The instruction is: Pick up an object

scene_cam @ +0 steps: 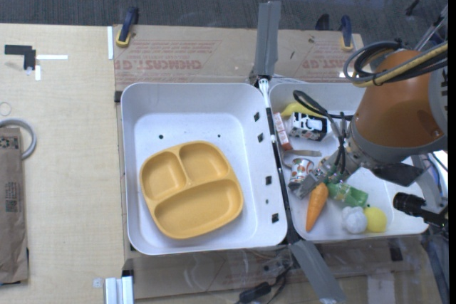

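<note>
The end effector point(329, 171), grip state impossible to tell, sits low among crowded items beside the toy carrot point(316, 205) in the right bin point(399, 230); neighbours could foul any grasp.

The robot arm point(399, 110) is big and round. Most of what you see is a wide orange band, smooth and a bit shiny, shaped like a fat dome. Under the orange part sits a grey ring, and the grey goes on down to the wrist. Black cables loop over the top of the arm, and a yellow one runs with them. More thin black wires curl out on the side. At the end is the gripper point(329, 172), small, grey and silver, with metal bits. A black round part sticks out low near the arm.
</note>
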Available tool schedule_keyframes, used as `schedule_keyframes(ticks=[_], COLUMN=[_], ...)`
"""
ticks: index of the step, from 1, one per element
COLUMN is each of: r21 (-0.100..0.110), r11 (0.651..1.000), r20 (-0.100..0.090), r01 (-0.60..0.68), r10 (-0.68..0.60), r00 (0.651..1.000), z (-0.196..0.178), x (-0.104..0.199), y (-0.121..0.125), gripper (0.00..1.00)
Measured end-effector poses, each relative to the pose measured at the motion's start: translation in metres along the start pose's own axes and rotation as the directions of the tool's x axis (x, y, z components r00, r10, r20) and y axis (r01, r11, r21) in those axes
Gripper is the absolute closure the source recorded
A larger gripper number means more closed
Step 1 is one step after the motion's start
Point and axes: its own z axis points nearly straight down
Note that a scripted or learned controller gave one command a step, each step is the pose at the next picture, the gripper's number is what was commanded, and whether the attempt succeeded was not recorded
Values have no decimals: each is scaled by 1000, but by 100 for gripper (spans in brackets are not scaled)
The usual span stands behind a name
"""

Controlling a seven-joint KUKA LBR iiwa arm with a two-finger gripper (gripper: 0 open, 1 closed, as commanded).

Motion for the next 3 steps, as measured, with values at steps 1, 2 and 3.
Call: schedule_keyframes(ticks=[1,2,3], r21=[0,1,1], r11=[999,999,914], r20=[2,1,0], r01=[-32,-42,-405], r10=[32,42,405], r00=[999,999,914], z=[-106,-2,0], x=[8,-7,-29], y=[6,46,-20], gripper=[0,0,0])
